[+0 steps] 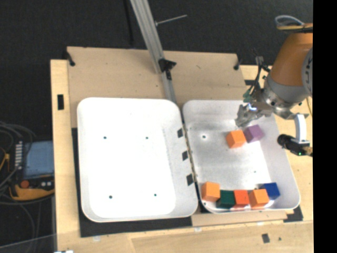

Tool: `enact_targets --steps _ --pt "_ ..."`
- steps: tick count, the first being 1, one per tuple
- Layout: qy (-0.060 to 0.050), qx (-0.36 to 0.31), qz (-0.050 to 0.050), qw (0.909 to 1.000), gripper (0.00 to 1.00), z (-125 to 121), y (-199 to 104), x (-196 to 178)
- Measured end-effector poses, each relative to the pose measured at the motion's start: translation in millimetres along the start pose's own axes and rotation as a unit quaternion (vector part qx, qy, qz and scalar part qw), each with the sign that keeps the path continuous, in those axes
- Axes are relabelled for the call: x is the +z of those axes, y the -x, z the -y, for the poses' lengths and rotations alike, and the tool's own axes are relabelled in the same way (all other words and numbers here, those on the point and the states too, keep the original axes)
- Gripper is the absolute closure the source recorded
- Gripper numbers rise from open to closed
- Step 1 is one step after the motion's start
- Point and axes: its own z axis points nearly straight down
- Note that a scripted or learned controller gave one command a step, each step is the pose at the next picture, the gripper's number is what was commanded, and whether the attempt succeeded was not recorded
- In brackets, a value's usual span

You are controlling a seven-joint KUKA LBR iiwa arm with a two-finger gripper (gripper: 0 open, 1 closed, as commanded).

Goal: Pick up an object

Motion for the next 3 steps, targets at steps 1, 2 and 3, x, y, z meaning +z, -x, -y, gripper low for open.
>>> enact_targets --steps 1,2,3 --pt "0.001 -0.002 0.001 1.0000 1.00 -6 4 -64" --pt "-0.001 -0.003 0.000 1.0000 1.00 -7 5 -92" --pt "-0.004 -0.003 0.000 1.0000 1.00 -20 -45 -77"
